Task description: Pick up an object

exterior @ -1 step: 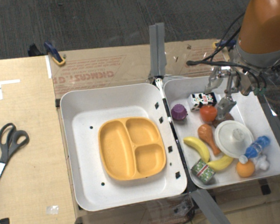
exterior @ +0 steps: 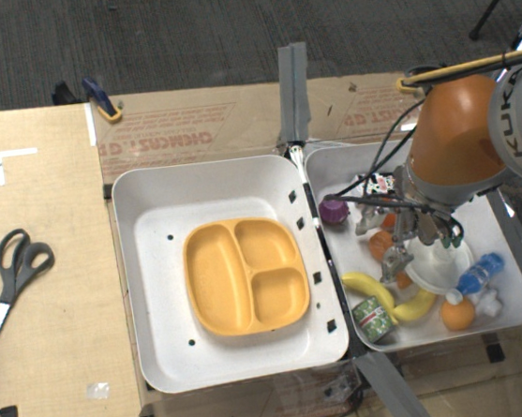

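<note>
The gripper (exterior: 401, 259), fingers' state impossible to tell, hangs over the crowded right bin (exterior: 515, 313); the banana (exterior: 385, 293) lies just below it; bare tabletop (exterior: 54, 370) lies far left.

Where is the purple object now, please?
The purple object lies in the right bin, near its upper left corner beside the divider, left of the pincer.

A single fixed camera looked down at a slant on the bench (exterior: 54, 370) from above, far enough back to take in both white bins, the left bin (exterior: 145, 264) and the right bin (exterior: 514, 309), with the arm (exterior: 455, 136) entering from the right.
</note>
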